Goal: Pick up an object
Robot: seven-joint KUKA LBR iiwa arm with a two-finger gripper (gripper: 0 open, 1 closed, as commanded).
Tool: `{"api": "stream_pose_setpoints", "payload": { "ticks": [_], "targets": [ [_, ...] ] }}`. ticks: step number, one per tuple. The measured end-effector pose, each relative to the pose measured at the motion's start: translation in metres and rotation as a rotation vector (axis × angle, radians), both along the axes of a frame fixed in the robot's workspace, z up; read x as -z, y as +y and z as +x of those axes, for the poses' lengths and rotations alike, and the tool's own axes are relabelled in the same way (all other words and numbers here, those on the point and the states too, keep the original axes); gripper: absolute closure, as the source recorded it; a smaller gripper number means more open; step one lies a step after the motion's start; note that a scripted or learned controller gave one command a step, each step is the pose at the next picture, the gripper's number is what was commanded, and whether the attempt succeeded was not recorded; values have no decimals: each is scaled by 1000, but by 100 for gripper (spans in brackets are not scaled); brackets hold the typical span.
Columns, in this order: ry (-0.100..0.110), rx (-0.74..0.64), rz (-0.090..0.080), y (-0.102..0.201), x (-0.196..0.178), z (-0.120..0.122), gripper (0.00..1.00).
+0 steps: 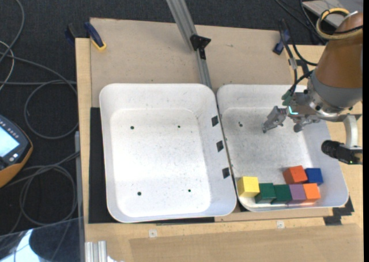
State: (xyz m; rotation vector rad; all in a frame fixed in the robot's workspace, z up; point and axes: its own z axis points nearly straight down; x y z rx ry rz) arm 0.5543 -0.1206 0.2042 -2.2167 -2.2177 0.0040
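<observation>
Lying in a tight cluster along the near edge of the right bin [253, 105]: a yellow block [249, 185], two green blocks [274, 192], a purple block [297, 192], an orange block [311, 191], a red-orange block [295, 174] and a blue block [314, 175], most touching a neighbour, probably gathered there because the bin floor slopes toward that rim. None is lifted. Gripper [286, 120] hangs over the bare middle of the right bin, well apart from the cluster, its fingers [273, 121] spread with nothing between them, a stance that suits a descent not yet begun. Left bin [155, 145] sits beside it on the bench [144, 48], which is held by a blue clamp [94, 35].
</observation>
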Motion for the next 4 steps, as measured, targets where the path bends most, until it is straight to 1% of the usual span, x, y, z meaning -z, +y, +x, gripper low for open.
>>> {"api": "stream_pose_setpoints", "payload": {
  "ticks": [1, 2, 3, 4],
  "targets": [
    [-5, 0, -1, 0, -2, 1, 0],
    [0, 0, -1, 2, 43, 7, 0],
    [2, 0, -1, -3, 101, 13, 0],
    [-2, 0, -1, -2, 105, 13, 0]
  ]
}}
